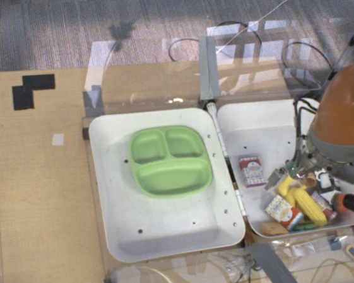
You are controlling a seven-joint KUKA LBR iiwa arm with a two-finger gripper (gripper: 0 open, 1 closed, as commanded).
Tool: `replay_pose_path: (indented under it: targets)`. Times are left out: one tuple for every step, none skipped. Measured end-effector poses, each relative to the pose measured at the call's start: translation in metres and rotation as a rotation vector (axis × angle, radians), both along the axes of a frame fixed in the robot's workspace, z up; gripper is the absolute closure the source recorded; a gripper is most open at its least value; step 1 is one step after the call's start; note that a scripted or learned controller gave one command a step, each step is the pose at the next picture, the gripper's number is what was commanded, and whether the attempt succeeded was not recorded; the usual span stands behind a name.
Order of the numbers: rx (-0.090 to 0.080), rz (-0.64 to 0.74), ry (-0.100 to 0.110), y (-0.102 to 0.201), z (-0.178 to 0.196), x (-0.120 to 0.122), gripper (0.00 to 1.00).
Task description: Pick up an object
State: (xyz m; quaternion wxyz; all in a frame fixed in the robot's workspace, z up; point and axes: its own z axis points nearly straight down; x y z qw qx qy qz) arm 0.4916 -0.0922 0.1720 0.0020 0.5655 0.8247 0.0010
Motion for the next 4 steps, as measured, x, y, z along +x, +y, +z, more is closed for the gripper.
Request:
replay_pose_path:
  targets:
    - [-0.009, 0.306, -0.024, -0.03, -0.079, 0.01, 0.0]
    - [-0.002, 0.309, -0.024, -0.026, -0.068, 0.011, 1.0]
    - [0.0, 0.149, -0.004, 0.025, 0.063, 0.036, 1.0]
    - [-0.001, 0.15, -0.003, 0.025, 0.063, 0.036, 0.0]
